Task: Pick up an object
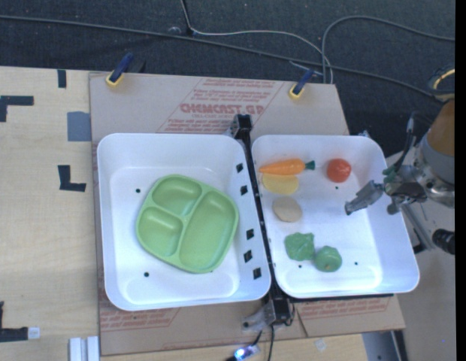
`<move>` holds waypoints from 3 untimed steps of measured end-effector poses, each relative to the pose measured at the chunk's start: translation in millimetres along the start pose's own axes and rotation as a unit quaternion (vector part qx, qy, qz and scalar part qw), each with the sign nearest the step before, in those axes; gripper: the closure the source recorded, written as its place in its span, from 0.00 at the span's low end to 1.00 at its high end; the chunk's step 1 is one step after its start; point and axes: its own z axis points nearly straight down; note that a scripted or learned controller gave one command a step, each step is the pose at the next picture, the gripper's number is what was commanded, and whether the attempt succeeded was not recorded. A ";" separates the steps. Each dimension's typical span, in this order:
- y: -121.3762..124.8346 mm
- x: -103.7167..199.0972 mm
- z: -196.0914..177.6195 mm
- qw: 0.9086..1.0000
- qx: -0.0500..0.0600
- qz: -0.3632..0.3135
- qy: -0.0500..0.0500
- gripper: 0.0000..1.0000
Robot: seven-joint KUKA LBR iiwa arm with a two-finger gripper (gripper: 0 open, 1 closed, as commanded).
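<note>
White bins sit side by side on the worktop (37, 224). The left bin (116, 201) carries a green divided plate (188, 222), lying flat. The right bin (368, 262) holds a toy carrot (282, 168) touching a yellow piece (279, 184) just below it, a red tomato (338, 170) near the far corner, a beige round piece (288, 211) in the middle, and two green toy vegetables (313, 252) close together near the front. My gripper (362, 200) reaches in over the right bin's right rim, clear of every toy; whether it is apart or together I cannot tell.
</note>
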 end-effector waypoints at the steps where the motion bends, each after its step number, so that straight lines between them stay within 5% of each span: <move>1: 2.7 0.5 -7.0 1.000 -0.006 -0.002 -0.001 0.00; 3: 5.9 0.1 80.5 1.000 -0.004 -0.002 -0.001 0.00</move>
